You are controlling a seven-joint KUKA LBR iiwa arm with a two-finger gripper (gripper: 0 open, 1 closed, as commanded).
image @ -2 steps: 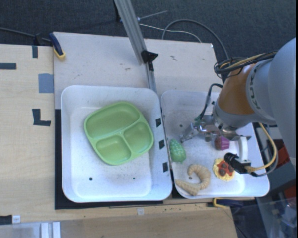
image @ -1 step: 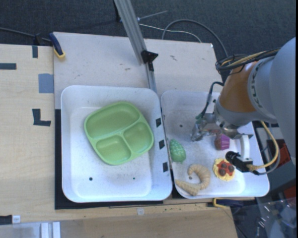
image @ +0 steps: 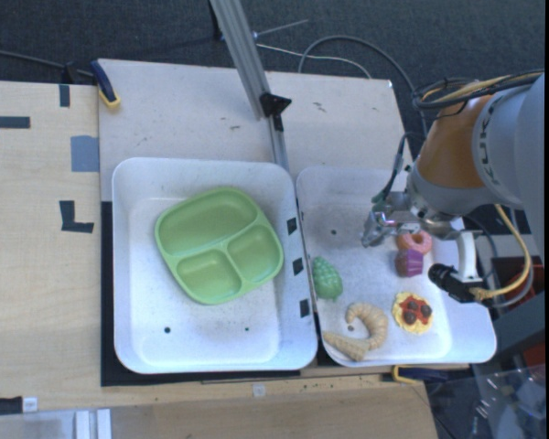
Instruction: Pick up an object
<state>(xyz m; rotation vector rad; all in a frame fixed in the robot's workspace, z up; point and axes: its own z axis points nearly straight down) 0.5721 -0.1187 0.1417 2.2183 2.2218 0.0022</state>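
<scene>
My gripper (image: 376, 230) hangs over the right bin (image: 343, 195), near its middle, with the grey arm and its orange band reaching in from the right. Just right of the gripper lie a pink frosted donut (image: 414, 241) and a purple piece (image: 409, 263) under it. A green leafy toy (image: 327, 279) rests below and left of the gripper. A tan croissant (image: 363, 329) and a small yellow tart with red topping (image: 414, 312) sit near the bin's front edge. Nothing shows in the gripper's grasp.
The left bin (image: 137, 327) holds a green divided plate (image: 219, 243). A metal pole (image: 247, 53) slants down to the divider between the bins. Cables loop behind the right bin and beside the arm.
</scene>
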